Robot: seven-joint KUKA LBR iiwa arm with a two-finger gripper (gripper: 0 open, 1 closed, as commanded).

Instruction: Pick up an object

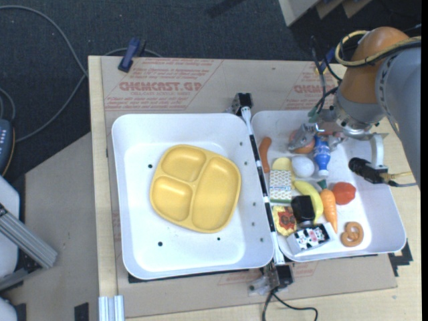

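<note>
The pincer [319, 138] hangs low over the back of the right bin [391, 212], just above a blue bottle [323, 158] and a white egg [303, 167]; whether it grips anything I cannot tell. A yellow divided plate [195, 188] lies in the left bin [134, 152].
</note>
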